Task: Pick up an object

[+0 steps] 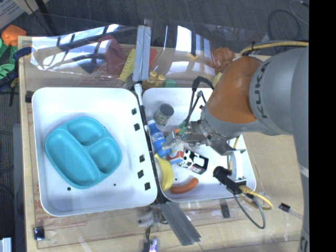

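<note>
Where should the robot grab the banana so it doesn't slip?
Probably across the middle of the banana, coming straight down from above. It lies flat along the right bin's left wall, curved and narrow, so its short width suits the fingers. The wall and the hot dog crowd its sides and lower end.
</note>
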You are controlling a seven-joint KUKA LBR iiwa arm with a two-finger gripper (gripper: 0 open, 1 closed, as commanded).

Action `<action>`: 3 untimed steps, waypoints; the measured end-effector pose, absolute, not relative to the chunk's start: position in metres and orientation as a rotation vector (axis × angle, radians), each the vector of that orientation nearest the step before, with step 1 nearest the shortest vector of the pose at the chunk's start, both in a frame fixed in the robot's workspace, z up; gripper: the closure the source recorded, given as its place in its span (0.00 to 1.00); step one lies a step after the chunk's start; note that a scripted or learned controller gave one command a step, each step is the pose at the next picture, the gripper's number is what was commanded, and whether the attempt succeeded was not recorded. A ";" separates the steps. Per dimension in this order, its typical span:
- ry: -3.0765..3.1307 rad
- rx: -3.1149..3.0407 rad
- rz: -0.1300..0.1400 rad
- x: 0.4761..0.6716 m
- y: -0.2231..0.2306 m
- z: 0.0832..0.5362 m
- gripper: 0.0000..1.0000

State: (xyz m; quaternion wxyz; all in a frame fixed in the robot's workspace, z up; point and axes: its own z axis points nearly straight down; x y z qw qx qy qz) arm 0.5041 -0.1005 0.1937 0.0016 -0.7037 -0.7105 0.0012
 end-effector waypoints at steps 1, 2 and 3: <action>-2.387 -2.049 0.002 0.549 -0.114 0.114 0.00; -2.398 -2.042 -0.001 0.551 -0.113 0.125 1.00; -2.395 -2.040 0.002 0.550 -0.113 0.123 0.00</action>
